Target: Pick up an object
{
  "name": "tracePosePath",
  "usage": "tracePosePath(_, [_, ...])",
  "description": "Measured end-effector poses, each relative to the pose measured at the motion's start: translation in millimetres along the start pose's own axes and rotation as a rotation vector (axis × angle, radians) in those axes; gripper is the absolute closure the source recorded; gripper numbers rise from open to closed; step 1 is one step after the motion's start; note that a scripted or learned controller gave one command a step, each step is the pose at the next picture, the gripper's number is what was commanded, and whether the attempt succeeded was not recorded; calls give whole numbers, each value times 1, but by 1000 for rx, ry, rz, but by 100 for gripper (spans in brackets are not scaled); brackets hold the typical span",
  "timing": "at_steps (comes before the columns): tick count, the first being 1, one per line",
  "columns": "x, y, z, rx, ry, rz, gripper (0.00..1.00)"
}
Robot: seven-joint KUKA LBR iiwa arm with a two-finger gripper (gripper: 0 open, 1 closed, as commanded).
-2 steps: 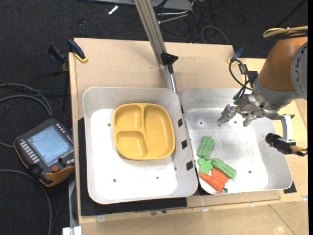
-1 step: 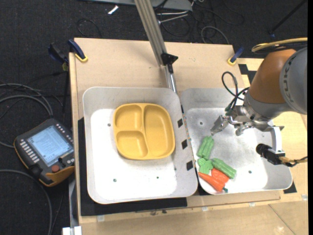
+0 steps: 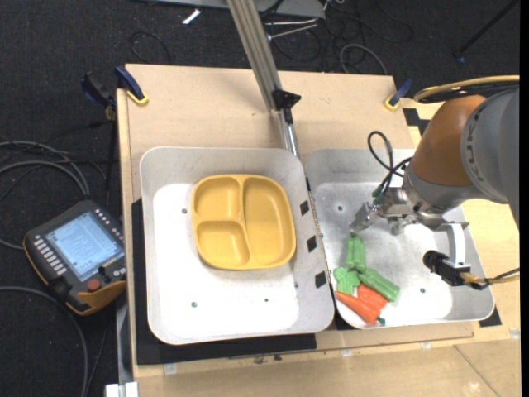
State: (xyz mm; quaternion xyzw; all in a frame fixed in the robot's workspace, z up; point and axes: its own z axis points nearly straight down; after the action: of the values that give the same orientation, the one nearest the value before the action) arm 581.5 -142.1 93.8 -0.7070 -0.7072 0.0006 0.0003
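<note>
A small heap of toy vegetables lies in the right bin [image 3: 331, 190] near its front left: a green piece [image 3: 356, 255] stands lengthwise, another green piece [image 3: 378, 285] slants beside it, and an orange carrot-like piece [image 3: 364, 304] sits at the front. My gripper [image 3: 369, 217] hangs just above and behind the upper green piece, at the end of the grey arm with its orange band. Nothing shows between its fingers.
The left bin [image 3: 165, 246] holds a yellow divided plate [image 3: 244, 221] in its middle. A metal pole [image 3: 258, 40] slants up from between the bins. A teach pendant [image 3: 78, 251] lies off the bench to the left. Blue clamps sit at the bench's back corners.
</note>
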Motion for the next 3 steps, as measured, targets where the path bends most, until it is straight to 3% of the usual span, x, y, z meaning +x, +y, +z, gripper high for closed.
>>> tracePosePath(1, [0,1,-12,-3,0,0,100])
tracePosePath(3, [2,4,-119,-9,-2,-2,100])
